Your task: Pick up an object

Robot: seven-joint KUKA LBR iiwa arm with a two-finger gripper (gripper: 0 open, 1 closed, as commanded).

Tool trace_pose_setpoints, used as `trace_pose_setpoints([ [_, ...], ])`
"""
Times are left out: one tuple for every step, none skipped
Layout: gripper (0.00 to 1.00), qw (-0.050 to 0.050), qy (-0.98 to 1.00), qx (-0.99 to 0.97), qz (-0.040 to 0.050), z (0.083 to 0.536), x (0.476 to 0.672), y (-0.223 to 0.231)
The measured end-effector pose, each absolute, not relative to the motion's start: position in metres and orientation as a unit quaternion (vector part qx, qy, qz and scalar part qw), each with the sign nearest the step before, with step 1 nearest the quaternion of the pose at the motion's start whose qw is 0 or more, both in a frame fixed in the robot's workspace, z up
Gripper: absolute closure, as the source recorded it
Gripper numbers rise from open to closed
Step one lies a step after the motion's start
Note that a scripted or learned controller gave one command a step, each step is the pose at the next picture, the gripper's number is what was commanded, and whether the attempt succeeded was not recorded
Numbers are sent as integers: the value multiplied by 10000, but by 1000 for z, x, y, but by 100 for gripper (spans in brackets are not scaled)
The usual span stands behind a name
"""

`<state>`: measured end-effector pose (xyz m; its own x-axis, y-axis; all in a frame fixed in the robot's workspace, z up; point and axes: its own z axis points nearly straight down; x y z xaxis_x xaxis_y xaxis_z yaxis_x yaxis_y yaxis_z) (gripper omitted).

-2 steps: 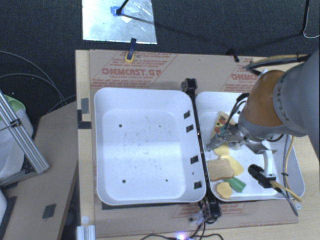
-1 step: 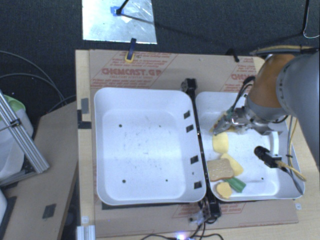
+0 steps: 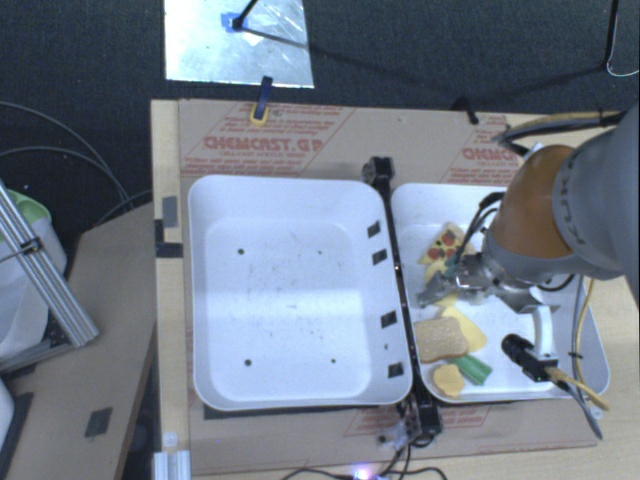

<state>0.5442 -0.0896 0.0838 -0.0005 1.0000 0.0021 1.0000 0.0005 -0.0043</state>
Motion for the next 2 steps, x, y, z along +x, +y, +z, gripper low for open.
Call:
trace_pose_setpoints([
  [0,-30,-7111,-7030,-49,191,547,-23],
  [0,5,-7072,-7070,2,184,500,-33],
])
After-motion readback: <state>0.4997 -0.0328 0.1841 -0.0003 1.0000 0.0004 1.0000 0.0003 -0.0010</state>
